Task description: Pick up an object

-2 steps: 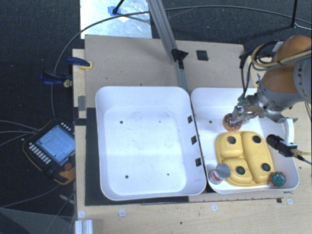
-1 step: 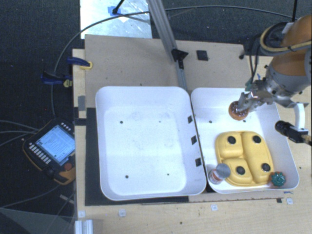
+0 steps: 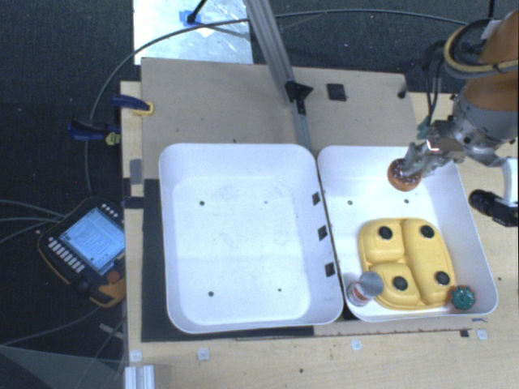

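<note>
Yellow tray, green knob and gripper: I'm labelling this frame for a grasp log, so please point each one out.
yellow tray point(image 3: 405, 262): camera view, centre of its top face.
green knob point(image 3: 463, 298): camera view, middle of its round top.
gripper point(image 3: 408, 171): camera view, at its fingertips over the brown object.

- The arm point(image 3: 485, 71) is cut off by the picture's right edge, so most of its body lies outside the view.
- The gripper point(image 3: 415, 162) is small and blurred; how its fingers stand cannot be told.
- A round brown object point(image 3: 401, 177) sits right under the gripper, partly covered by it; whether it is touched or gripped cannot be told, nor what it is.
- A small grey-capped item point(image 3: 365, 286) at the near wall of the right bin point(image 3: 340, 177) is too small to identify.
- A green item point(image 3: 462, 298) in that bin's near right corner is likewise too small to name.
- The screen of the handheld pendant point(image 3: 85, 245) left of the bench is unreadable.
</note>
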{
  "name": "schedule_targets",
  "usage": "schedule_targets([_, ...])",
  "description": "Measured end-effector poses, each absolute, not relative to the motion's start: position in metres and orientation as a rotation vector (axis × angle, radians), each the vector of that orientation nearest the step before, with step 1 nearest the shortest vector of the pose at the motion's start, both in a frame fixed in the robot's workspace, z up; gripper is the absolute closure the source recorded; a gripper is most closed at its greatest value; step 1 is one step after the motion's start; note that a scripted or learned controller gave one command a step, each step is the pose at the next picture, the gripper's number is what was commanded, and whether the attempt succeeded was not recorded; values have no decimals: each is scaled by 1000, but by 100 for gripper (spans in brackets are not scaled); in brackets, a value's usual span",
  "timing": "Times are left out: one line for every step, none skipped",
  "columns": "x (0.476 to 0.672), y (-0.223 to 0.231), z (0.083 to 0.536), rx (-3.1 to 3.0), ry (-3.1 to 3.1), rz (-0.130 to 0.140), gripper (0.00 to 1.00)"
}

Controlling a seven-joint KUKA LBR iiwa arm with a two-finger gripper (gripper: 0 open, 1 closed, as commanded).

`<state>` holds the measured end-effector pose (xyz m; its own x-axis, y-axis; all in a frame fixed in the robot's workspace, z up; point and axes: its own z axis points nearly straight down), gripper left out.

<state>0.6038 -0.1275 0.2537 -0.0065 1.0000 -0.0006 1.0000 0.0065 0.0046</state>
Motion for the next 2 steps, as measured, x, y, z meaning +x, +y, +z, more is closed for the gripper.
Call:
schedule_targets([605, -69, 241, 2210, 2232, 4, 100])
schedule_targets([606, -17, 229, 2211, 2232, 3, 100])
